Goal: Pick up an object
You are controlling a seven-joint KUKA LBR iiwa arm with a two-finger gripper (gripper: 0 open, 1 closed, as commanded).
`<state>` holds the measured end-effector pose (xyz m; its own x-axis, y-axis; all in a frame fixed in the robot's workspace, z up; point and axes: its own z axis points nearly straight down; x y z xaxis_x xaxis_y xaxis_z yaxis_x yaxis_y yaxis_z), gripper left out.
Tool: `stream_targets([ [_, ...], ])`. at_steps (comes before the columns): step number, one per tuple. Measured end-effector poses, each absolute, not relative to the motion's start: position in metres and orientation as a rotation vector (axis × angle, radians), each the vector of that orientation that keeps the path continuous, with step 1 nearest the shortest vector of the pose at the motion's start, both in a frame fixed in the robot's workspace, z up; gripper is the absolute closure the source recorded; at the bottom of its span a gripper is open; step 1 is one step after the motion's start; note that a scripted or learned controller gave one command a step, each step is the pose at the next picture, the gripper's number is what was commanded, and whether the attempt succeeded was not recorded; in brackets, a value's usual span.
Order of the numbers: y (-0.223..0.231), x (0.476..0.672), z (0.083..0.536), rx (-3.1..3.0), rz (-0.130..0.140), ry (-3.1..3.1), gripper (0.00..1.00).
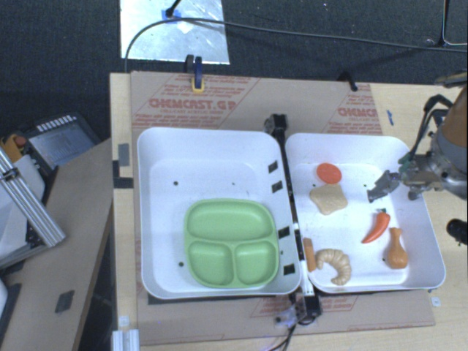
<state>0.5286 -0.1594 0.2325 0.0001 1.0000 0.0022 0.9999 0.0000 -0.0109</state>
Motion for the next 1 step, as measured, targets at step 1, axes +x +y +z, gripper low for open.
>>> stream_targets([
  [1,-0.159,0.5313,0.2389,-2.219,-0.001,-2.226,0.0],
])
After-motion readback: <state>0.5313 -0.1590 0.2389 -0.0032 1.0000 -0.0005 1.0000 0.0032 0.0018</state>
